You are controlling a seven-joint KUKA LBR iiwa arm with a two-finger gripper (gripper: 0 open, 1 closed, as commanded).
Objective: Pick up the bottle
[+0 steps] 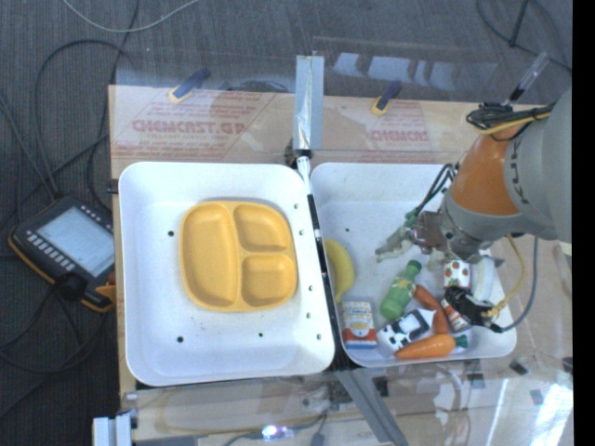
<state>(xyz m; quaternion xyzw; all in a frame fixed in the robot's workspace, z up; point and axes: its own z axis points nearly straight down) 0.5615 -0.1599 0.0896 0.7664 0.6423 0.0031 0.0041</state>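
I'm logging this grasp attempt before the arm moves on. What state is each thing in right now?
Bottle: green, lying tilted in the right bin, not gripped.
Gripper: low over the right bin, above the bottle.
Divided yellow plate: flat in the left bin, compartments bare.
Banana: lying against the right bin's left wall.
Carrot: lying at the right bin's near edge.
Small carton: lying flat beside the bottle.

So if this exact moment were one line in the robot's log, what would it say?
task: pick up bottle | hand: above right bin, near bottle | bottle: lying in bin, not held | left bin: yellow tray
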